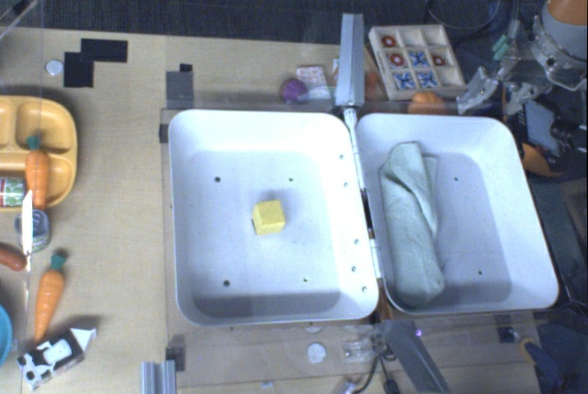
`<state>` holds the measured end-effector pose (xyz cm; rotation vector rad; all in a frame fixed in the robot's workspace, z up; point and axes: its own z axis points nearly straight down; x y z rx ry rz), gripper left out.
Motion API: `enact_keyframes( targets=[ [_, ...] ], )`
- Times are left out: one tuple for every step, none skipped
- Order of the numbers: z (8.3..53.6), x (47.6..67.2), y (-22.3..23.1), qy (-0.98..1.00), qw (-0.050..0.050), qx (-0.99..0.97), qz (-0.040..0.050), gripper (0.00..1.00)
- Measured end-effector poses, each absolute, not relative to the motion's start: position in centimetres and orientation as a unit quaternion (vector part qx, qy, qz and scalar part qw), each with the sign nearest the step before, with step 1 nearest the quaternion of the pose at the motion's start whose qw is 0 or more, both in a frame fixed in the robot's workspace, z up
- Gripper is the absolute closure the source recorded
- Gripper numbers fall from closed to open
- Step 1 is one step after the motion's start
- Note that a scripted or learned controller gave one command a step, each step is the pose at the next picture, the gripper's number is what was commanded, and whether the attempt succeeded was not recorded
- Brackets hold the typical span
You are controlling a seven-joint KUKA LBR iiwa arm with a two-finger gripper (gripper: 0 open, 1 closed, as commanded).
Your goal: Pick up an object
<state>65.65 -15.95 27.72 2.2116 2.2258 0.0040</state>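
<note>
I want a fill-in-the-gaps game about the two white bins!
1. The small block in the left bin is coloured ____.
2. The folded grey cloth lies in the ____ bin.
3. The robot's hand is over the bench, beyond the top right corner of the ____ bin.
4. On the bench left of the bins lie two orange ____.

Missing words: yellow; right; right; carrots

Two bins side by side: block (269, 217) in left bin (197, 282), near centre; folded cloth (412, 222) in right bin (514, 153), toward left wall. Gripper (496, 80) beyond right bin's far-right corner (outside rim). Game board (415, 60) behind bins.
</note>
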Motion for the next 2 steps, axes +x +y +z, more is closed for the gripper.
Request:
enact_keyframes(
  targets=[
    [12.4, 62.5, -12.6, 0.727, 0.001, 0.687, 0.0011, 0.0],
    [9.0, 63.4, -8.9, 0.753, 0.005, 0.659, 0.004, 0.0]
  ],
)
